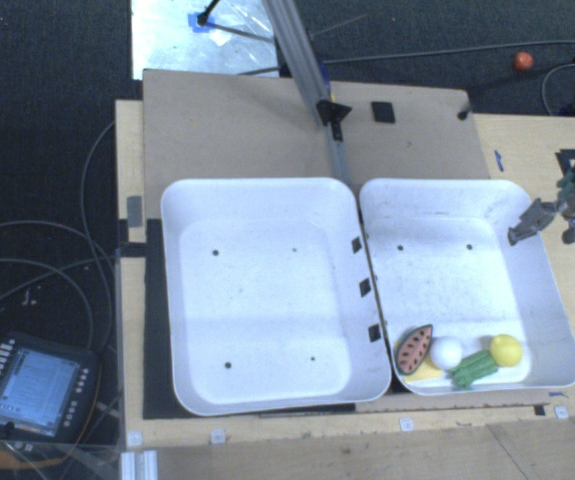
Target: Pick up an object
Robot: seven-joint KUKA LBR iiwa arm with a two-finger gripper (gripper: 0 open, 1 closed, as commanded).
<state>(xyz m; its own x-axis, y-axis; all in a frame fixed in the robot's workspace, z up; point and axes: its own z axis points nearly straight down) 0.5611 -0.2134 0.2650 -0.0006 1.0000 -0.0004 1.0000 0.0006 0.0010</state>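
At the right bin's [542,268] far right rim, the gripper [549,223] seems spread open, holding nothing; the toys, including a yellow ball [506,349], lie well toward the near edge.

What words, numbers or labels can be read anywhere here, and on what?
None can be read.
Grey handheld control pad with a lit blue screen: screen content too blurred to read.
Small black square tag on the brown board: nothing legible.

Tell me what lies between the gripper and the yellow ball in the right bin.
In the camera view, only bare white bin floor separates the gripper from the yellow ball.
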